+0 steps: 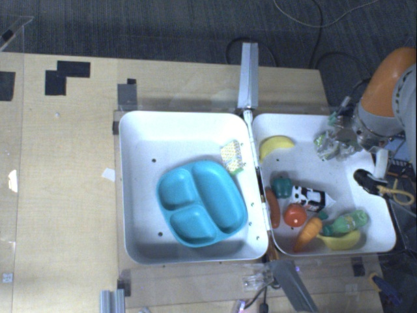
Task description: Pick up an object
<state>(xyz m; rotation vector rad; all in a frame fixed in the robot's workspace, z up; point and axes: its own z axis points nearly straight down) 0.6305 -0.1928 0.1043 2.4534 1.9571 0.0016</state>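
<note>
your hand (335,142) hovers above the right white bin (391,237); i cannot tell its opening or hold. the yellow lemon-shaped toy (276,145) lies left of it; descend centred, straight.

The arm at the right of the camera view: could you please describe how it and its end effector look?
The arm has a rounded orange band over a grey segment. Below it the end effector is a small cluster of pale, silvery-green parts, too blurred for finer detail. A dark cable with yellowish wiring hangs near the right bin beside it.
</note>
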